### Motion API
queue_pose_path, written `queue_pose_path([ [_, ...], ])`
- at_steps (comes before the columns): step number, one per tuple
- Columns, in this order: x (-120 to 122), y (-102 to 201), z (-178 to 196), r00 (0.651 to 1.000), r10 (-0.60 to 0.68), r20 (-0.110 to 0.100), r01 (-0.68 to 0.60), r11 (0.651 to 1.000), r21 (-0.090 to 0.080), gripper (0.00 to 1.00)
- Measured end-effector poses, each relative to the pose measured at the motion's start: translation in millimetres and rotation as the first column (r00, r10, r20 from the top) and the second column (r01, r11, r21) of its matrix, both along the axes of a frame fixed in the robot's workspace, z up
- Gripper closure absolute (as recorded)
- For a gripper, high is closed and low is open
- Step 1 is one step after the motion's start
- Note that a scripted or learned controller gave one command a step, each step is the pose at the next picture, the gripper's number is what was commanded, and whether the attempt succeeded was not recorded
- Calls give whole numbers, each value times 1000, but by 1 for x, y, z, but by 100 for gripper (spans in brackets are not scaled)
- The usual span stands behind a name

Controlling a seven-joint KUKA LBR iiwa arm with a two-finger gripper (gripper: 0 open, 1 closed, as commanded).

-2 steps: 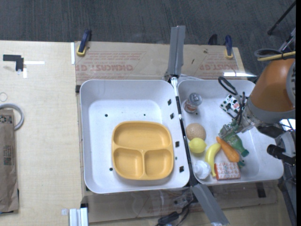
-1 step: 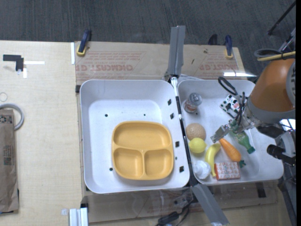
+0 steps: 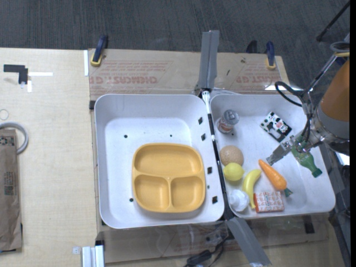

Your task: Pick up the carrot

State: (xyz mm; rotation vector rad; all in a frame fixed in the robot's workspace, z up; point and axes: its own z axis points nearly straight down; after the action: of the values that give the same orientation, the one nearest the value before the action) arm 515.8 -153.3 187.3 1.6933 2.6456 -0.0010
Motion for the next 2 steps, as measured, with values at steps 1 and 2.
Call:
queue_pose_path([
  [1,8,9,-87,992,129,16,-129,992,-2,0],
  [2,8,8,-79,992,126,19,-126,992,-4,100],
])
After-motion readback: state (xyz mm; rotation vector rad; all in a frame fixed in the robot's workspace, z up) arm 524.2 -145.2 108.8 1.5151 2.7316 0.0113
